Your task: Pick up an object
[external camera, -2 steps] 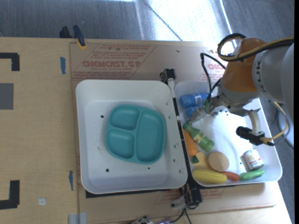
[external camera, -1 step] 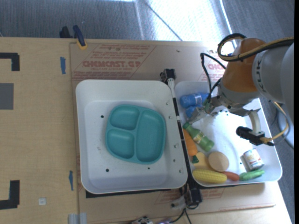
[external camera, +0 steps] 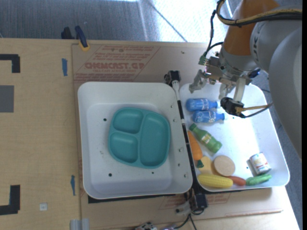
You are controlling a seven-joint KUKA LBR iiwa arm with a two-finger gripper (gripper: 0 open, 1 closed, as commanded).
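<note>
The grey arm with its orange band reaches in over the right white bin. The left white bin holds a teal divided plastic plate. The gripper hangs spread wide, empty, just above two blue plastic bottles.

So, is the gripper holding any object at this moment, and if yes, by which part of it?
Nothing is held. The gripper hangs open above the far end of the right bin, with empty space between its fingers; the two blue bottles lie just below it.
</note>
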